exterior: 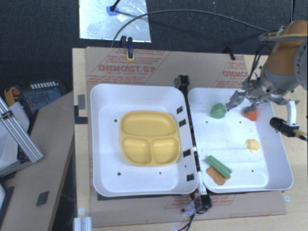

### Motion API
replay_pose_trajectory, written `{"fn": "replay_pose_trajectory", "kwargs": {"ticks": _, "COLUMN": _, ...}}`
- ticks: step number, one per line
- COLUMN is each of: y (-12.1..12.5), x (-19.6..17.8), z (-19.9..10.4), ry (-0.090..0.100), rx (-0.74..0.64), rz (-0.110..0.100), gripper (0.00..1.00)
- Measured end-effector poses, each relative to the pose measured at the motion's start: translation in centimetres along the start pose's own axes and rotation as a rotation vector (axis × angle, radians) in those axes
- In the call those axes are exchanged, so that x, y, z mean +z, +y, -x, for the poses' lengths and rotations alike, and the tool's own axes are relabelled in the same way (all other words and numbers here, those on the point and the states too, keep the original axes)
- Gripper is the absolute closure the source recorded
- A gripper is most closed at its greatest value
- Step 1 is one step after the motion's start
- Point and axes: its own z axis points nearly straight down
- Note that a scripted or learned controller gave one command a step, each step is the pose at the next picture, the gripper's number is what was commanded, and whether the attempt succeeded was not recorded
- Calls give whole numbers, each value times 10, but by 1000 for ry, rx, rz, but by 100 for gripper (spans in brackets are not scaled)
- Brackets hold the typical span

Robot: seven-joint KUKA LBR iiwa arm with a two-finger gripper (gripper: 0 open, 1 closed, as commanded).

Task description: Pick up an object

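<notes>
While two shallow white bins sit side by side, the left bin (101, 129) carries one yellow plastic tray (149, 137), glossy, round-cornered and split into three compartments. The right bin (276, 167) has five small things: a rounded green object (218, 110), a red-orange piece (250, 113), a pale yellow lump (252, 145), a long green stick-like piece (219, 166) and the flat orange piece (217, 177) it lies across, partly covering it. The gripper (245, 99) hangs over the far part of the right bin, between the green object and the red-orange piece; its fingers are blurred, so their spread cannot be told. The arm (286, 57) is cut off at the right.
</notes>
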Motion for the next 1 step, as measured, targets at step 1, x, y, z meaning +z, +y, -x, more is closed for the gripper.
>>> {"fn": "replay_pose_trajectory", "kwargs": {"ticks": 1, "y": 4, "x": 59, "z": 1, "ry": 0, "rx": -3, "rz": -10, "gripper": 0}}
